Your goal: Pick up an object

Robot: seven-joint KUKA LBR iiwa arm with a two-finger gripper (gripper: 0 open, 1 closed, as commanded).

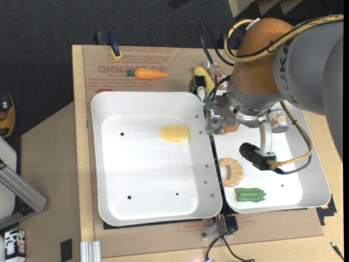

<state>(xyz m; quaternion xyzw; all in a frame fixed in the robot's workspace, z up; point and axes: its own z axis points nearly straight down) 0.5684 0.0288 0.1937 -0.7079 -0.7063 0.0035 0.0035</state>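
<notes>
Gripper (218, 121) sits low over the right bin (305, 192), at its far-left corner; jaw state I cannot tell. Nearer in that bin: tan ring (233, 172), green piece (250, 195). Left of it, a yellow block (175, 134) in the neighbouring bin (109, 201).

You were looking at a robotics lab: grey industrial arm (305, 59) over a cardboard-topped table (87, 146), two white bins (103, 162), loose cables (294, 160), aluminium framing (22, 187), dark carpet (49, 15).
</notes>
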